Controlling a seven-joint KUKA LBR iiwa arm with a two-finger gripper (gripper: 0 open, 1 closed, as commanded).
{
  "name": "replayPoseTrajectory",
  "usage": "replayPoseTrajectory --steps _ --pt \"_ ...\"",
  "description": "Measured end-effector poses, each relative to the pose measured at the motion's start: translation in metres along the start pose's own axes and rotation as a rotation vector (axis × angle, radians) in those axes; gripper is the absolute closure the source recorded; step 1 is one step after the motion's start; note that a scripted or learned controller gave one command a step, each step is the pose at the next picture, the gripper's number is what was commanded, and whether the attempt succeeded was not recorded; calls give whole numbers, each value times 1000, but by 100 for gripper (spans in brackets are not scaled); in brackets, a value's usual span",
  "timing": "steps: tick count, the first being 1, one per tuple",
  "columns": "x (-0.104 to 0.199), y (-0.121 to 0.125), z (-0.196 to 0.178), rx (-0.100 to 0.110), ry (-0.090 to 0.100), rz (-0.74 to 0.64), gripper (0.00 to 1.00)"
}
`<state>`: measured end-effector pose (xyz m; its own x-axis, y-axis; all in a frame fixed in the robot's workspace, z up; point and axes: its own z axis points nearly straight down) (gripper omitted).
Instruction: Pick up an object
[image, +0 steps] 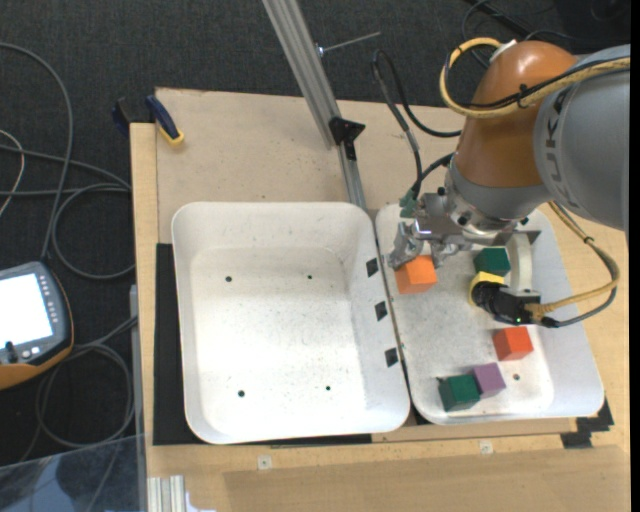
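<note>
Currently the gripper (411, 252) sits just above an orange block (417, 274).

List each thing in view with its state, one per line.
Gripper: low in right bin, at orange block.
Orange block: just below gripper, grasp unclear.
Red block: resting free.
Purple block: touching green block.
Green block: resting, near front wall.
Left bin: holds no blocks.

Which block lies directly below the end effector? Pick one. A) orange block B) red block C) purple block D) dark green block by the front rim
A: the orange block sits right under the end effector near the right bin's left wall, while the other blocks lie farther away.
</note>
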<state>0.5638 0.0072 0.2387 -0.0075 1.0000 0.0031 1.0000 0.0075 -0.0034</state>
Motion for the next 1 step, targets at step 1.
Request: replayPoseTrajectory --steps 1 --pt "58 12 -2 -4 -1 0 100"
